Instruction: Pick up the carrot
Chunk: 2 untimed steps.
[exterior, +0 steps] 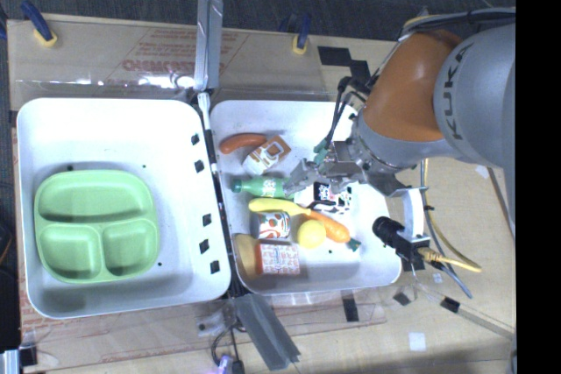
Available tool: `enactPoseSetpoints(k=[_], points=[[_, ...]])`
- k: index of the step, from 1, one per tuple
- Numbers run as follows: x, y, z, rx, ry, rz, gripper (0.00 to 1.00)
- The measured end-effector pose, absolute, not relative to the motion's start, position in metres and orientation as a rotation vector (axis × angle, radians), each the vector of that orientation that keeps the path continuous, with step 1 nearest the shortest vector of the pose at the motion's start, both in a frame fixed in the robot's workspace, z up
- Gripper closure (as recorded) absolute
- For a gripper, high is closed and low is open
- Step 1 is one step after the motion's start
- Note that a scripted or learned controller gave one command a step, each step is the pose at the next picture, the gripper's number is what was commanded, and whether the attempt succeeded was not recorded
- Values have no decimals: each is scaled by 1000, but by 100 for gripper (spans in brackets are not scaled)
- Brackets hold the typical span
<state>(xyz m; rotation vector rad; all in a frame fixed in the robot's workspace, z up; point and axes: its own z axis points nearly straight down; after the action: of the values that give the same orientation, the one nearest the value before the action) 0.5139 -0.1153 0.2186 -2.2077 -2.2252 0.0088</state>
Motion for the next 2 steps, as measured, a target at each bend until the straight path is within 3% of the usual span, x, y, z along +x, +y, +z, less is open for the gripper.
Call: enactPoseSetpoints(k=[1,2], points=[[500,-211,136,-2023,-2396,5,0],[476,-209,90,-2013,-2405,3,0]])
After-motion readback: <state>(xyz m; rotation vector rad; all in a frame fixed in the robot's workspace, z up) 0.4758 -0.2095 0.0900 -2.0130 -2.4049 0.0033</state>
